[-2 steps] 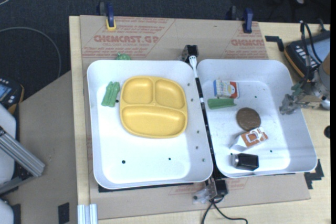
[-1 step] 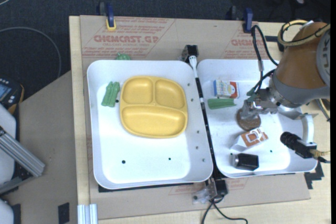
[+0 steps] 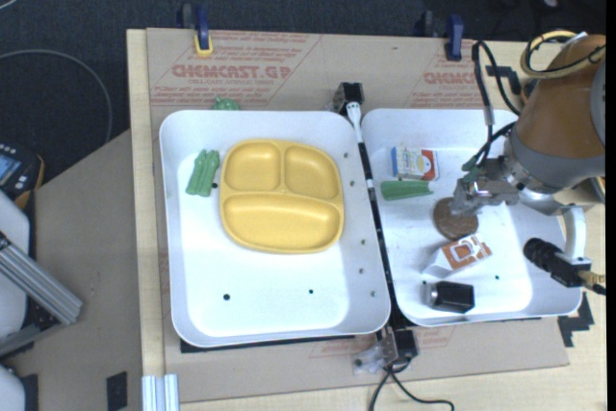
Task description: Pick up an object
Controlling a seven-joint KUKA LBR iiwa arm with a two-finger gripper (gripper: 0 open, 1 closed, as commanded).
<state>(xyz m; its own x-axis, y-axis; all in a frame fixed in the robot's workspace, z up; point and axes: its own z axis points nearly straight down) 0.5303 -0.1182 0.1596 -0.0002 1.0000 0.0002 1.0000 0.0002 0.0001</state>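
Note:
My gripper [image 3: 469, 200] reaches in from the right and hangs low over the right bin [image 3: 510, 303]. It stands directly above a round brown disc [image 3: 454, 221] and seems to touch its upper edge. Close by in that bin lie a green strip [image 3: 405, 191], a small red, white and blue box [image 3: 415, 163], an orange and white packet [image 3: 466, 253] and a black block [image 3: 449, 295]. The arm's orange band [image 3: 563, 111] shows at the right edge.
The left bin [image 3: 269, 303] bears a yellow divided plate [image 3: 282, 195] and a green ridged piece [image 3: 203, 173] at its left side. Another small green item [image 3: 225, 105] lies on the cardboard behind that bin. Cables run along the right bin's far and right sides.

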